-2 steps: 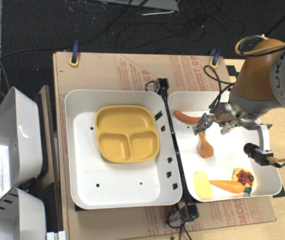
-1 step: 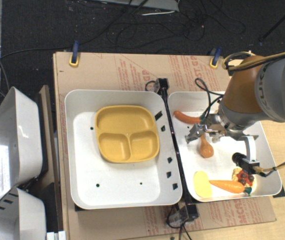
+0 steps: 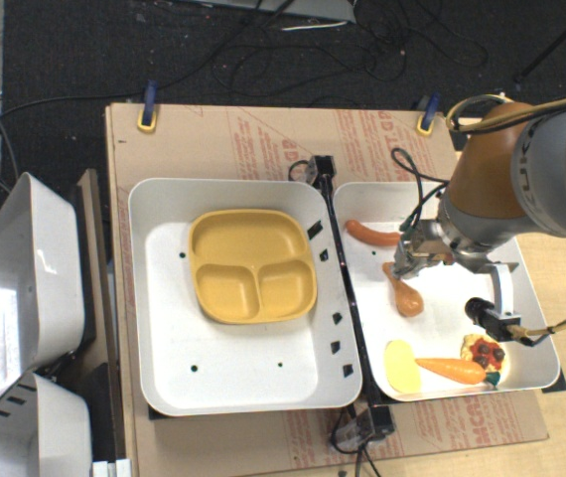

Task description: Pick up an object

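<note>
From the fixed camera above the bench, I reach in from three o'clock, my grey arm with its orange band slanting down into the right shallow white bin. My two-finger gripper hangs low over that bin's upper middle, just above the thin end of a brown drumstick-shaped toy. From this slant I cannot tell how my gripper is set; the wrist body and cables hide its tip, and nothing I can see proves that I hold anything.

The drumstick is my likeliest target. It lies with its round head toward six o'clock and its narrow handle toward twelve, right under me. Just at ten o'clock from my gripper lies an orange-red sausage-shaped toy, near enough to be nudged. Well apart, toward the bin's six o'clock edge, sit a pale yellow oval piece, an orange carrot-shaped toy touching it, and a small multicoloured toy at the carrot's thick end.

The left white bin bears a yellow plastic divided plate, which is none of my business now.

To do this well, I should close across the drumstick's narrow handle, not along it, come straight down, keep off the sausage, and lift slowly, since the smooth plastic probably slips.
</note>
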Motion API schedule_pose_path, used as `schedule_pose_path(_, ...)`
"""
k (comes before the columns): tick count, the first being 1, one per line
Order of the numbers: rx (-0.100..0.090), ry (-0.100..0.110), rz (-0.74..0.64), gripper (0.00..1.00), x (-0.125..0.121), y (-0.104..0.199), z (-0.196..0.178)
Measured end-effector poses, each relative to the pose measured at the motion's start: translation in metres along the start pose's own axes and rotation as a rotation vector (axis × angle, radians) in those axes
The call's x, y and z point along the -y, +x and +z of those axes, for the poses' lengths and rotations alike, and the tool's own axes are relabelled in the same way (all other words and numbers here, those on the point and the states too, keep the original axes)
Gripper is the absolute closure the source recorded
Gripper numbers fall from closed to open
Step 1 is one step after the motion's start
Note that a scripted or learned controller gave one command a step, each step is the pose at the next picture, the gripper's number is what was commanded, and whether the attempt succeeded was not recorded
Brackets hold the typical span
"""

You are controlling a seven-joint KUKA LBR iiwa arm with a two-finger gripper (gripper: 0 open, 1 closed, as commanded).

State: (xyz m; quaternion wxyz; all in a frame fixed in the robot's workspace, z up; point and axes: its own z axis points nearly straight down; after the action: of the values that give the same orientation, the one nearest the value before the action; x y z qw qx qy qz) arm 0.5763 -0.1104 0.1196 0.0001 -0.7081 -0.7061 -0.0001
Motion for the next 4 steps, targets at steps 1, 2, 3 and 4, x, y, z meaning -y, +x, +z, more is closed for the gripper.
schedule_pose_path(1,0.001,-0.004,-0.004,1.0,0.002,0.001,-0.043)
schedule_pose_path(2,0.001,-0.005,-0.006,1.0,-0.003,0.007,-0.088)
schedule_pose_path(3,0.001,-0.006,-0.006,1.0,-0.004,0.007,-0.136)
schedule_pose_path(4,-0.001,-0.002,-0.012,1.0,-0.007,0.065,-0.141)
